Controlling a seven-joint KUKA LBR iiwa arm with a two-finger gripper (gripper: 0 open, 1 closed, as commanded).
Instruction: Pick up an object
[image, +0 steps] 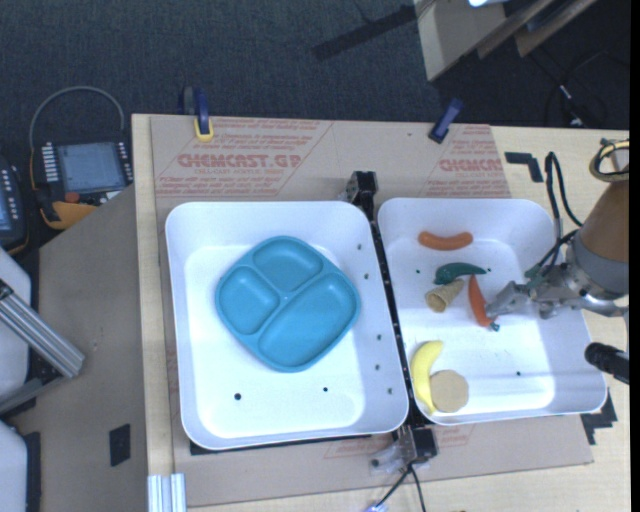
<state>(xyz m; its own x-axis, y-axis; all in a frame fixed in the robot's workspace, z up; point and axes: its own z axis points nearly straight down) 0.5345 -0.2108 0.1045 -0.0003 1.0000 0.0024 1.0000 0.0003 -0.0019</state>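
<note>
The gripper is hovering at the orange carrot in the right bin; whether its fingers are spread or pinching, I cannot tell. Closing squarely across the carrot's narrow body seems the best approach. Just beyond it are lying a green pepper and a cone, crowding the approach; the banana is lying farther off.
</note>
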